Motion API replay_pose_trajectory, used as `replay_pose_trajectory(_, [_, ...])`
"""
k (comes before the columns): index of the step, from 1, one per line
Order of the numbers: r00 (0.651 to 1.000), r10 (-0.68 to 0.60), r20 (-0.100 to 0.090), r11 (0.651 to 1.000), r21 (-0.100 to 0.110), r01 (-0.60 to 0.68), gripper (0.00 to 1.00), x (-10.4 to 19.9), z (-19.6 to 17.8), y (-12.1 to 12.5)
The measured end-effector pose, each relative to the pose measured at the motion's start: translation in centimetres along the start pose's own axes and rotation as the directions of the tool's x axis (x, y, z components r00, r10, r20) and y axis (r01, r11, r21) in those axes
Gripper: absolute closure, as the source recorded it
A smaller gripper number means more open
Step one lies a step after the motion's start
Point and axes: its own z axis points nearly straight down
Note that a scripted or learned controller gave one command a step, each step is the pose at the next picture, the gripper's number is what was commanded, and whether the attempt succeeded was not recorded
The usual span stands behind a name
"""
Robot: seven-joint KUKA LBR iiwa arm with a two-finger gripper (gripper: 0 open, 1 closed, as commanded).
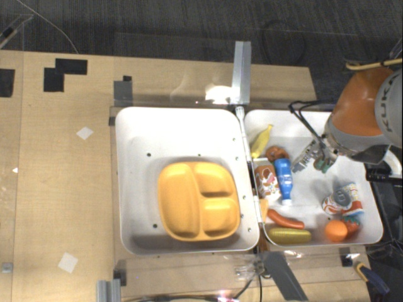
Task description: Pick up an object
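Hand (313,159) low over right bin (378,225), tilted toward blue bottle (284,178), fingers apart, nothing between them.

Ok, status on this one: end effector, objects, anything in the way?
End effector over right bin, nothing seen held. Blue bottle nearest, untouched. Banana, orange crowd around.

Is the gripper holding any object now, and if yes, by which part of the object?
Nothing is held. The gripper hangs over bare floor of the right bin, its jaws open with nothing between them; the blue bottle lies apart to its left.
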Motion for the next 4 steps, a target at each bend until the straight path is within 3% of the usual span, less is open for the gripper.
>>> replay_pose_trajectory(2, [1.000,-0.018,0.015,1.000,-0.007,0.019,1.00,-0.3,-2.5,0.6])
replay_pose_trajectory(3, [0.923,0.385,-0.013,0.923,0.012,-0.385,1.00,5.6,-8.4,5.9])
replay_pose_trajectory(4, [0.922,0.387,-0.012,0.922,0.014,-0.387,0.00,5.6,-8.3,5.8])
